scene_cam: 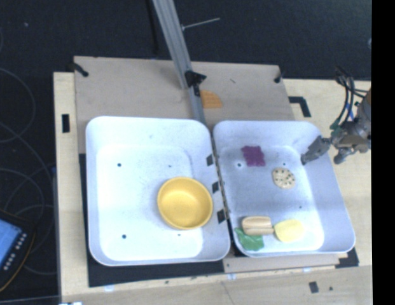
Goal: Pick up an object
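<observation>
Left bin (105, 138): yellow bowl (184, 203). Right bin (324, 196): purple piece (252, 155), cookie (284, 178), bread roll (257, 225), yellow block (289, 230). Gripper (329, 151), frame right: jaws apart, holding nothing.

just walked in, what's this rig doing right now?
It's a pick attempt, nothing grabbed yet. The gripper sits at the right bin's upper right edge with nothing between its fingers. That bin holds a purple piece, a speckled cookie, a tan roll, a yellow piece and a green bit. The left bin holds a yellow bowl.
</observation>
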Available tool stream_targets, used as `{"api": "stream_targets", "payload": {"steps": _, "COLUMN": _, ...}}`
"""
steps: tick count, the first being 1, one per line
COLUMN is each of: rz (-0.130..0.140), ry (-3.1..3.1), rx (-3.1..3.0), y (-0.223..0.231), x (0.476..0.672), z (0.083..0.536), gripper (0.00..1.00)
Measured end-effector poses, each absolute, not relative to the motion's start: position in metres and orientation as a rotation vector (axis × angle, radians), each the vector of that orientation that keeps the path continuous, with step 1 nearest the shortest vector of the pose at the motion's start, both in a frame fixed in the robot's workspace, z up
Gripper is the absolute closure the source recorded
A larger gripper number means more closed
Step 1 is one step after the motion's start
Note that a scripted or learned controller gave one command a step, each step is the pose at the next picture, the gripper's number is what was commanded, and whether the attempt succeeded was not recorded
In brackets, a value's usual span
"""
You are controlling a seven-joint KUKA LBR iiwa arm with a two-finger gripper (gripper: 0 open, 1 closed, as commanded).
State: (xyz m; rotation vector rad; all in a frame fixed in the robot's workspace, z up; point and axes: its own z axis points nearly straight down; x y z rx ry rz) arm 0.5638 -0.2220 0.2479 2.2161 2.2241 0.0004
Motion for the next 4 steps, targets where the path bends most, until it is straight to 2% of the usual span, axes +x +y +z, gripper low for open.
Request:
{"api": "stream_targets", "payload": {"steps": 1, "rz": 0.0, "ry": 2.224, "rx": 2.216, "y": -0.222, "x": 0.564, "z": 0.248, "gripper": 0.0}}
{"api": "stream_targets", "payload": {"steps": 3, "rz": -0.006, "ry": 2.223, "rx": 2.224, "y": -0.219, "x": 0.556, "z": 0.132, "gripper": 0.0}}
{"api": "stream_targets", "payload": {"steps": 4, "rz": -0.003, "ry": 2.218, "rx": 2.222, "y": -0.22, "x": 0.556, "z": 0.1, "gripper": 0.0}}
